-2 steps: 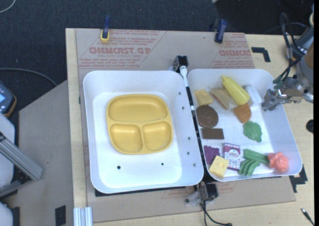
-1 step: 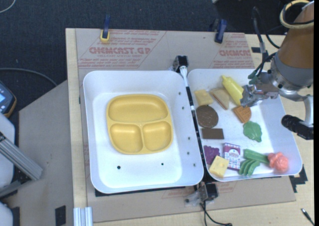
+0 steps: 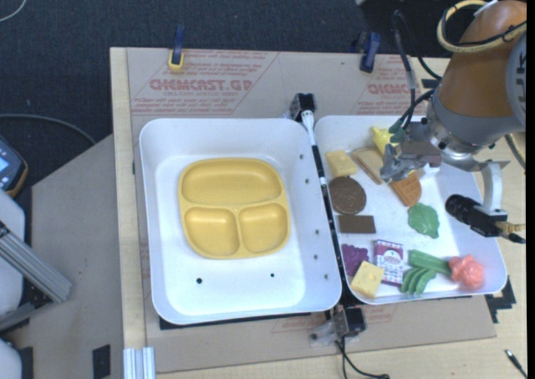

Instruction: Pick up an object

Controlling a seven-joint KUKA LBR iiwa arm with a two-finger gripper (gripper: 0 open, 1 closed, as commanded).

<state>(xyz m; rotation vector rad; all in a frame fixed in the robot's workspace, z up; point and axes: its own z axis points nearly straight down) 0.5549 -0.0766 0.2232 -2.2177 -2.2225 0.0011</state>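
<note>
Pincer (image 3: 405,170) sits low in right bin (image 3: 493,279), upper part; can't tell if apart or together. Orange wedge (image 3: 408,192) just below it, touching or nearly. Yellow piece (image 3: 383,138) just up-left of it. Brown disc (image 3: 347,195) to its left. Green leaf (image 3: 424,220) below. Yellow tray (image 3: 234,206) far left, in left bin (image 3: 159,227).

The arm (image 3: 481,76) runs off the picture's right edge and hides the right bin's (image 3: 493,264) far right corner, while the gripper (image 3: 404,166) covers part of the orange piece (image 3: 409,192) beneath it, its fingertips indistinct.
</note>
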